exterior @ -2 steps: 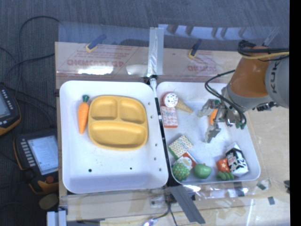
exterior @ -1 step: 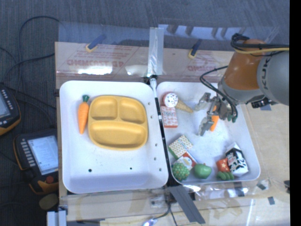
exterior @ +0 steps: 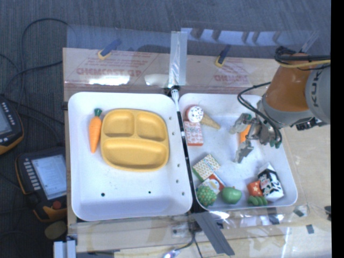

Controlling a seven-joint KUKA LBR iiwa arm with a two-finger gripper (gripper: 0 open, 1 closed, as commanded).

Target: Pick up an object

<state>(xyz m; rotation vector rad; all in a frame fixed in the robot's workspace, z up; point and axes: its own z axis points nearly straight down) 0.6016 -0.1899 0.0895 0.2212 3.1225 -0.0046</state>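
Saw the tool [exterior: 241,140] low over the right bin [exterior: 286,160], in its upper right part, hanging from the arm [exterior: 290,90] that reached in from the right. Found its two fingers [exterior: 243,153] spread apart, one pointing up the bin and one down. Noticed a small orange piece [exterior: 244,133] between them, close to the upper finger; could not tell whether it was gripped or part of the tool.

Counted the things to pick in that same bin, all apart from the tool. Found an ice cream cone [exterior: 200,117] at the upper left, with a red carton [exterior: 193,135] just below it against the left wall. Saw a checkered box [exterior: 206,166] further down, a second small box [exterior: 213,183] beside it, and a green ball [exterior: 232,195] near the lower rim. Spotted a black and white carton [exterior: 270,183] in the lower right corner, touching a red piece [exterior: 254,188].

Saw in the left bin [exterior: 75,165] a yellow divided plate [exterior: 134,138], with a carrot [exterior: 95,133] lying just left of it, leaves pointing up. Found both bins side by side on the desk [exterior: 80,69].
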